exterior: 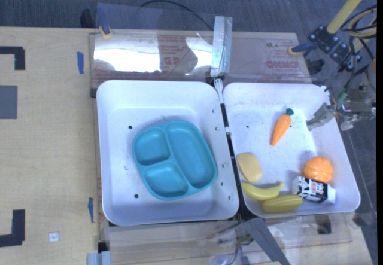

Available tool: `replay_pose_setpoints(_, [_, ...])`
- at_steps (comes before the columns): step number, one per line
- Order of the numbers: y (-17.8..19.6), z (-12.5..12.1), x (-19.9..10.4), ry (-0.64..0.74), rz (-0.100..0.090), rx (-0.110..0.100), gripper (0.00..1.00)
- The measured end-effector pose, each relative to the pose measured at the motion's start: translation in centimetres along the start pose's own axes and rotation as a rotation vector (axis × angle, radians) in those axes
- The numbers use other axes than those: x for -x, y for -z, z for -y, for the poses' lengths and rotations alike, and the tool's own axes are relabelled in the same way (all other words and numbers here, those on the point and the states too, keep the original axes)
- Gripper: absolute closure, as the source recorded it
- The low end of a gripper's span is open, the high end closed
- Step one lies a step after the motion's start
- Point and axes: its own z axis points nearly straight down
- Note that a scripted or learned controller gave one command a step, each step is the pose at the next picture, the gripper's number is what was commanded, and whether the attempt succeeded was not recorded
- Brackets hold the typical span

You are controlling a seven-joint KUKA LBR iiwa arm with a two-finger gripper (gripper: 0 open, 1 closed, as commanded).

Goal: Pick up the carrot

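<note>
The carrot (280, 128), orange with a small green top, lies in the upper middle of the right bin (251, 102), its green end pointing up and right. My gripper (322, 115) hangs at the bin's right rim, a short way to the right of the carrot and apart from it. Nothing of the carrot is covered.
In the right bin's lower part lie a pale yellow lump (250, 167), a banana (261, 190), a yellow-green piece (282, 203), an orange round fruit (318, 168) and a black-and-white carton (314, 189). The left bin (114, 108) holds a blue divided plate (173, 159).
</note>
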Motion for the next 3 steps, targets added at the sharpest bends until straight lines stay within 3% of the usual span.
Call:
replay_pose_setpoints(1, [-8.2,-4.6,-5.3,0.269,-0.002,-0.004,0.00])
replay_pose_setpoints(2, [-14.9,-5.6,-2.0,0.331,0.004,0.008,0.00])
replay_pose_setpoints(3, [-13.7,-5.7,-2.0,0.329,0.006,0.013,1.00])
